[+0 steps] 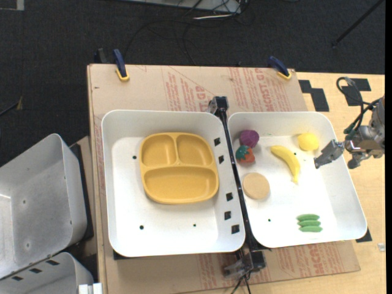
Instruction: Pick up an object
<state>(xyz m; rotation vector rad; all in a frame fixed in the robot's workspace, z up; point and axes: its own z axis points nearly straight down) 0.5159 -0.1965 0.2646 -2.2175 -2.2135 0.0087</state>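
Note:
The right bin holds several toy foods. A yellow banana lies near the middle, with a yellow lemon just behind it. A purple grape bunch and a red and green fruit sit by the bin's left wall. In front of them lies a tan round disc, and green pea pods rest near the front. My gripper hangs over the bin's right rim, right of the lemon and banana. Its fingers stand apart with nothing between them.
The left bin holds a yellow divided plate. A black divider runs between the two bins. A grey tub stands off the bench to the left. Clamps hold the board's far edge.

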